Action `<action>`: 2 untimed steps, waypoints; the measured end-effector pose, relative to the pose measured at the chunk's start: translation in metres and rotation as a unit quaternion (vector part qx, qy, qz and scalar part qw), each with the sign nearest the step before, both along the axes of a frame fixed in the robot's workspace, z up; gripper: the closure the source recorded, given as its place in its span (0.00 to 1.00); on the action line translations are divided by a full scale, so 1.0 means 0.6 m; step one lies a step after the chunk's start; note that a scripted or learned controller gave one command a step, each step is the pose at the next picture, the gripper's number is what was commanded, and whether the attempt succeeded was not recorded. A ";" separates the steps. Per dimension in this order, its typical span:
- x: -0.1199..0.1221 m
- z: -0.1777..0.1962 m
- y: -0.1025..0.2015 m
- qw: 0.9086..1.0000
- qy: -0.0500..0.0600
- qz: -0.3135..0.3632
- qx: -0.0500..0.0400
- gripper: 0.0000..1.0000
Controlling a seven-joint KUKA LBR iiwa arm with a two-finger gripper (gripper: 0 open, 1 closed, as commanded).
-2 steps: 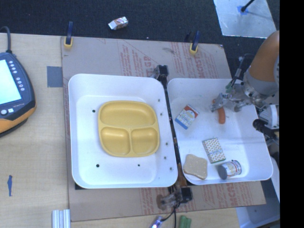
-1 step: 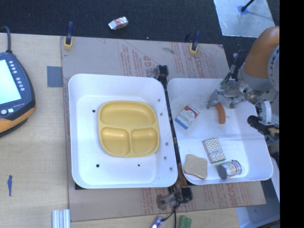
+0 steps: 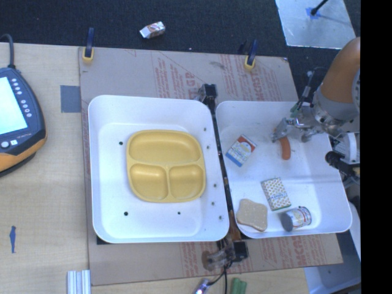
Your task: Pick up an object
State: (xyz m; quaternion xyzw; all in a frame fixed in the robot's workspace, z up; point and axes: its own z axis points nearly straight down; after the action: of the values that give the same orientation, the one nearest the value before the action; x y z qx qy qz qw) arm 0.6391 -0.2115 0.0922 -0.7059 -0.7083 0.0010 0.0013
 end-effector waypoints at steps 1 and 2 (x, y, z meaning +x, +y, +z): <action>-0.018 -0.001 0.023 1.000 0.001 0.001 -0.001 0.00; -0.018 0.017 0.020 1.000 0.001 0.002 -0.001 1.00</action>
State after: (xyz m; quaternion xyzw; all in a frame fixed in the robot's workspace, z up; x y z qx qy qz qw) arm 0.6280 -0.1993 0.1024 -0.7047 -0.7095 0.0028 0.0013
